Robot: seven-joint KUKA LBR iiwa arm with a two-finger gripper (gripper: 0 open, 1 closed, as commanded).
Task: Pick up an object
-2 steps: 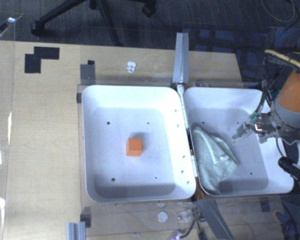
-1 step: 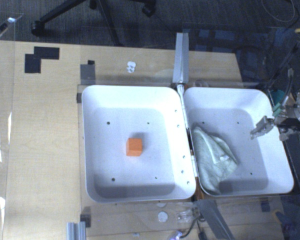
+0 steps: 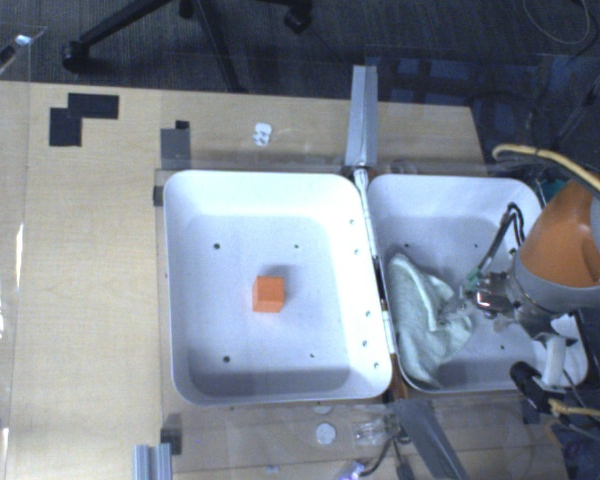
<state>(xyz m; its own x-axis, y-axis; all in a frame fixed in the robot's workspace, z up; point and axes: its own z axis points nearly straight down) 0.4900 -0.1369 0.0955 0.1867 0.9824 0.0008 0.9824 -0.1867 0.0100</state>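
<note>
1. Nearest the lens, high over the bench, stands the arm [image 3: 570, 243], its orange band over the right bin's [image 3: 450, 208] right side; it reaches in from the right because that is where it is mounted.
2. Going left to right, with the divider [image 3: 363, 118] between the two bins as landmark: the left bin [image 3: 220, 208] lies just left of the divider and holds one orange cube [image 3: 269, 294], well left of the divider, near that bin's middle, apart from every wall.
3. Just right of the divider, in the right bin, a pale cloth [image 3: 420, 313] lies crumpled against the wall nearest the divider, bunched and folded on itself.
4. Further right of the divider, the gripper [image 3: 470, 303] sits low at the cloth's right edge, touching or nearly touching it; I cannot tell from this view whether it is parted or closed, nor whether it has any cloth.
5. I judge the cloth to be the target, since the gripper is at it: soft, grey-white, wrinkled, likely to sag and drag if lifted by one edge.
</note>
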